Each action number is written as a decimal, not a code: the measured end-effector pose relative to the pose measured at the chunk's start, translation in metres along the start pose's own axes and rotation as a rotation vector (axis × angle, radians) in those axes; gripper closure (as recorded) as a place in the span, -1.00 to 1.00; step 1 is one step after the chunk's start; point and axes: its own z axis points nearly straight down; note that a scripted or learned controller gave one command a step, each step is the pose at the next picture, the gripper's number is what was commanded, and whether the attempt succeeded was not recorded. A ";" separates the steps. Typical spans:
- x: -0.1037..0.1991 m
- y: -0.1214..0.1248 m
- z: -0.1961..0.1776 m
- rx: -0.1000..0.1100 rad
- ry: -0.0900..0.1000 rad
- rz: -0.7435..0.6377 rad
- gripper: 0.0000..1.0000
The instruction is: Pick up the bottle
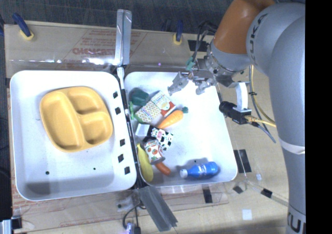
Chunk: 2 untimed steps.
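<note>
We are looking down at a slant from above the bench | both bins (21, 124) in frame | arm (275, 46) entering from right

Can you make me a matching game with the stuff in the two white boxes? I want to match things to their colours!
Things:
1. bottle
2. divided plate
3. carrot
4. banana

Colours and places:
A. orange, middle of the right bin
B. blue with a white cap, near edge of the right bin
C. yellow, alone in the left bin
D. yellow, lying along the right bin's left wall

Pairs: 1-B, 2-C, 3-A, 4-D
</note>
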 end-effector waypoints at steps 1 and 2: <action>-0.074 -0.060 -0.005 -0.002 0.000 -0.329 -1.00; -0.073 -0.121 0.102 -0.003 0.001 -0.278 -1.00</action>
